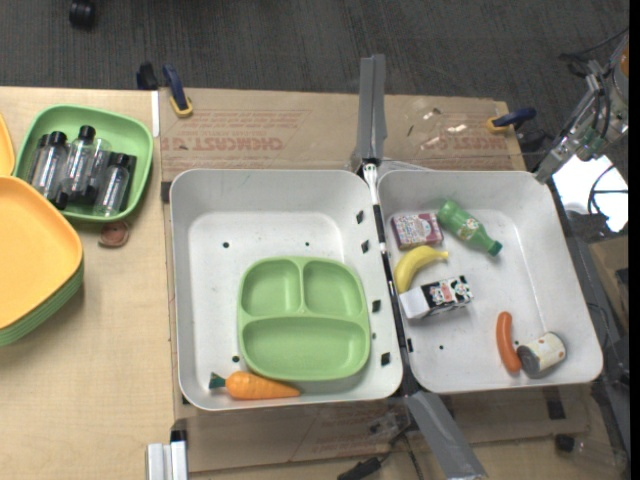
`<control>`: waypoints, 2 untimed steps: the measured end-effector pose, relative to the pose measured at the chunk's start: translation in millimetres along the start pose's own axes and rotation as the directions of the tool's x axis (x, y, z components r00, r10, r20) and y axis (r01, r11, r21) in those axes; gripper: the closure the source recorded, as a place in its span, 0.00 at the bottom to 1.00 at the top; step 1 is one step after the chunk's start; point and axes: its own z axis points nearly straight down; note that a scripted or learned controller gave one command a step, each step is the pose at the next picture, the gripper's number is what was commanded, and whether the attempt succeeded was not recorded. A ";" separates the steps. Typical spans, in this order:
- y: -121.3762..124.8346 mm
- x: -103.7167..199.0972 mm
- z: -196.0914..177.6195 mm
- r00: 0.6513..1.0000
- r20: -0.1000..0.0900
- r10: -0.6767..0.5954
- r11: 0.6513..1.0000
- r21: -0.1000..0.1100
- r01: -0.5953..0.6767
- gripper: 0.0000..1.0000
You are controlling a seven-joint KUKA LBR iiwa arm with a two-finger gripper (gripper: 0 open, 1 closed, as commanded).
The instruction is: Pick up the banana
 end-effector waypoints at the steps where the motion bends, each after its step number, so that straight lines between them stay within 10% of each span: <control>1: -28.1 20.1 -18.5 0.906 0.002 -0.424 0.906 -0.002 0.424 1.00; 2: 15.5 149.9 -40.0 0.903 0.001 -0.430 0.903 -0.002 0.430 1.00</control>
